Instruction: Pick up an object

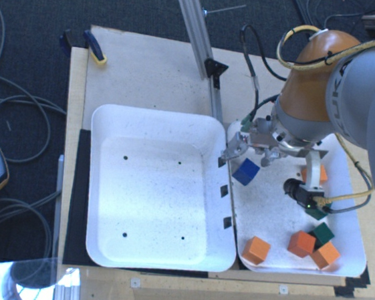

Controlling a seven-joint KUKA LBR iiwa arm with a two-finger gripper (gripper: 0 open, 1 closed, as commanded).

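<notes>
Arm [330, 75], grey with an orange band, reaches in from 3 o'clock over the right bin [357, 256], its gripper [248, 161] low near the bin's 10 o'clock corner. Blue cube [245, 171] sits right at the gripper's tip, tilted on a corner, just beside the wall between the bins; whether the tool is clamped on it or standing apart cannot be told from this angle. Toward 5 o'clock in the same bin lie an orange block [256, 249], a red block [302, 243], a green block [323, 232] and another orange block [327, 255], the last three touching in a cluster. A further orange piece [322, 173] shows at 3 o'clock, partly behind the gripper's body. Left bin [110, 124] lies alongside on the bench [150, 68], beside a slanting metal rail [198, 26].
</notes>
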